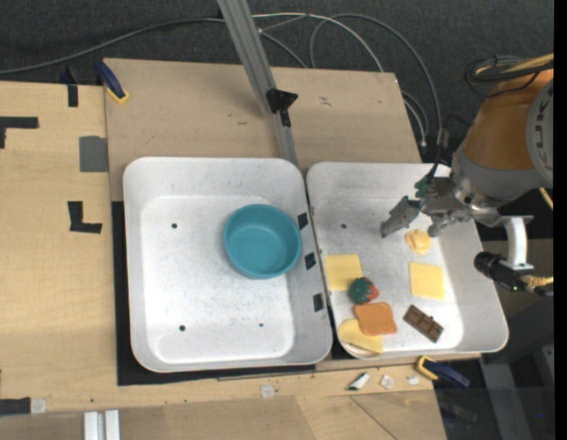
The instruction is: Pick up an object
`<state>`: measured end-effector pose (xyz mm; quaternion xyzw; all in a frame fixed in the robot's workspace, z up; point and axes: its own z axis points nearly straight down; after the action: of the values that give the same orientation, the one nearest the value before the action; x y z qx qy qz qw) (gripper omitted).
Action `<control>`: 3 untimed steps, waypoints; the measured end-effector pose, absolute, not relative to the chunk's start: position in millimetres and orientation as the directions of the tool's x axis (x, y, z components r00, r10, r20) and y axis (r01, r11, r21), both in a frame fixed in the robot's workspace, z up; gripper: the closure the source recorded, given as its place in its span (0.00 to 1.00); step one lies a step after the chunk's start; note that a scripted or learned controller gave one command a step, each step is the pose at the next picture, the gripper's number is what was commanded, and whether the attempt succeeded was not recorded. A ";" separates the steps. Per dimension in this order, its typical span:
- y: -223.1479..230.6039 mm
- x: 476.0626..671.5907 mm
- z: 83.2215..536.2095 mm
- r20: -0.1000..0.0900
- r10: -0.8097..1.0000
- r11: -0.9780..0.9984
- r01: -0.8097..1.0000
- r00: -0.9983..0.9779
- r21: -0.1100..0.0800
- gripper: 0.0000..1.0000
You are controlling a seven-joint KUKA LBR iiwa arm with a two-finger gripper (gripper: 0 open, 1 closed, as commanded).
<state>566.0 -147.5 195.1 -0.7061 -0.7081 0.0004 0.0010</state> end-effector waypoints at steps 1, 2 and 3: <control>-147.6 566.0 195.2 0.001 1.000 0.003 1.000 -0.003 -0.002 0.00; -155.6 567.9 145.9 0.000 1.000 0.001 1.000 -0.001 -0.007 0.00; -154.6 565.9 91.4 0.001 1.000 0.001 1.000 -0.001 -0.008 0.00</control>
<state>565.9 -154.6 91.4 -0.7067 -0.7075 0.0025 0.0029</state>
